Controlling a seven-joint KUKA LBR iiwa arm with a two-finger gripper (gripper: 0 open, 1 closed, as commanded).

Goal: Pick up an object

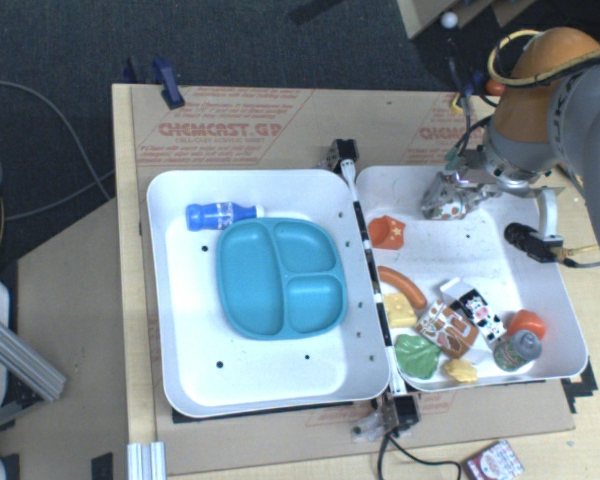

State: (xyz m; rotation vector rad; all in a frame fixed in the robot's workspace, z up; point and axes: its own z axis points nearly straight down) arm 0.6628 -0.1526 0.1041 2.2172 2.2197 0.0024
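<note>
Camera view looks down on my desk (270,133) with two white bins side by side. My end effector (448,204) sits low over the far part of the right bin (540,298); I cannot tell its state. Near it lies a red piece (386,232), apart from me. Toward the near edge of that bin lie a sausage (403,285), a green piece (416,354), a small box (447,327) and a can (516,350). The left bin (180,298) carries a blue tray (280,275) and a blue bottle (218,214) just beside it.
</note>
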